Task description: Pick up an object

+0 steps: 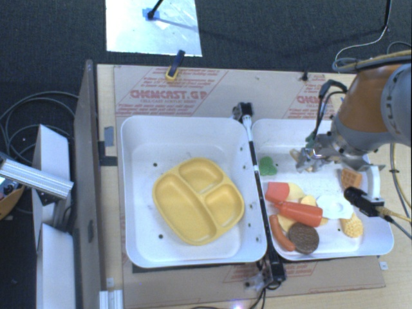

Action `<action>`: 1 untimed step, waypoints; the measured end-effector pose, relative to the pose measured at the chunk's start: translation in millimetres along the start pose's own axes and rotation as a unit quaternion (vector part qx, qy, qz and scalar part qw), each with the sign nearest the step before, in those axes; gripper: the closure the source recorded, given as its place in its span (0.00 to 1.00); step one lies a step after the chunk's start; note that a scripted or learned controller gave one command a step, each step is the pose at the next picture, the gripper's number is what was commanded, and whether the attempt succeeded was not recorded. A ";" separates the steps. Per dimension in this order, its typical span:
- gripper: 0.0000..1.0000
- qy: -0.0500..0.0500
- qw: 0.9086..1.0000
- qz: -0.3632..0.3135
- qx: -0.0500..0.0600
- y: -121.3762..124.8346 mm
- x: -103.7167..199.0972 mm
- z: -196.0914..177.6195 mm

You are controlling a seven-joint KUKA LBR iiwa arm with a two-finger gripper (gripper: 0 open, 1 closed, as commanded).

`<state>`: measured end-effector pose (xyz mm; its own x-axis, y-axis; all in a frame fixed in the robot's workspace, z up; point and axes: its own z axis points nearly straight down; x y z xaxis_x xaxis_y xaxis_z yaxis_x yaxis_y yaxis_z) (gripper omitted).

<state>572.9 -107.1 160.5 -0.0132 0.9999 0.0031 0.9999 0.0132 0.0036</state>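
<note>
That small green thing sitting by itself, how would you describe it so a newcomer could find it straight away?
Start with the right-hand white bin, the one crowded with toy food. Go to its left wall, next to the divider between the bins. The green piece lies there alone, above the pile, the only green item, while its neighbours are red, orange, yellow and brown.

A dark carpeted floor (pixel 270 18) surrounds the surface (pixel 193 85), a pale board printed with red lettering. Beyond the surface's far edge a shiny silvery sheet (pixel 154 18) lies on the floor. To the surface's left, black cables (pixel 26 118) coil on the floor beside a white boxy stand (pixel 55 192) crossed by a metal rail (pixel 35 176).
</note>
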 end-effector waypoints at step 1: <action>1.00 0.000 1.000 0.000 -0.001 -20.3 75.0 -66.8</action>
